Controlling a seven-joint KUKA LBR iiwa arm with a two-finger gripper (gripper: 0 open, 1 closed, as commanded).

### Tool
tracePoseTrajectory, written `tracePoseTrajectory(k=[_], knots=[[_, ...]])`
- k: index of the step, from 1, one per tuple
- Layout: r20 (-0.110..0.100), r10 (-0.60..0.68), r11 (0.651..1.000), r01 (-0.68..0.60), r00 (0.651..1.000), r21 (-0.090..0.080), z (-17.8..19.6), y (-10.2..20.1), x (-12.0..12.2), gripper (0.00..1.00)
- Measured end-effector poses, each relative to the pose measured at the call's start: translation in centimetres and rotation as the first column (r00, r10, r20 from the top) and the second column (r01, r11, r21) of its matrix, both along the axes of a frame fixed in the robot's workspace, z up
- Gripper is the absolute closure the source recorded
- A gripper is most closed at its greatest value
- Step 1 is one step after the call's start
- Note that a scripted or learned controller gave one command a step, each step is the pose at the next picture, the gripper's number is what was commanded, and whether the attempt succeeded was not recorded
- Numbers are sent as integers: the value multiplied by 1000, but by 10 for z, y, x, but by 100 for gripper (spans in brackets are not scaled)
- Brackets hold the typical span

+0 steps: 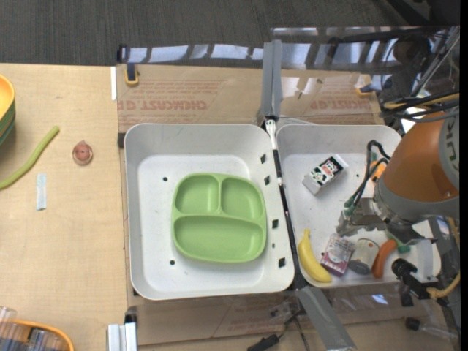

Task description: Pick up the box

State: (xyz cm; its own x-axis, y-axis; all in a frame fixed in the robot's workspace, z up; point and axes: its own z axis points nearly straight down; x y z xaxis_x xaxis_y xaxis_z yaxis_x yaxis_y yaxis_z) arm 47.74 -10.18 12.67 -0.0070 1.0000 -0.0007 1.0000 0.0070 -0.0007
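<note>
One arm (424, 174) bent low, above box (325, 174)

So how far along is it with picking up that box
Nothing looks done yet: the box lies flat on the floor of the right bin, apart from the arm. In hand: the pincer is low in that bin, nearer the small packet and banana than the box; whether it grips anything is unclear. Left: get to the box, grip it and lift it.
</note>
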Motion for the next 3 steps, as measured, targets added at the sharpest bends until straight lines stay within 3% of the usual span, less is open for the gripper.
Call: tracePoseTrajectory(k=[1, 2, 3], knots=[[13, 75, 997, -75, 997, -3, -27, 7, 3, 0], [14, 73, 997, -73, 997, 0, -27, 6, 4, 0], [15, 172, 985, -172, 985, -3, -27, 4, 4, 0]])
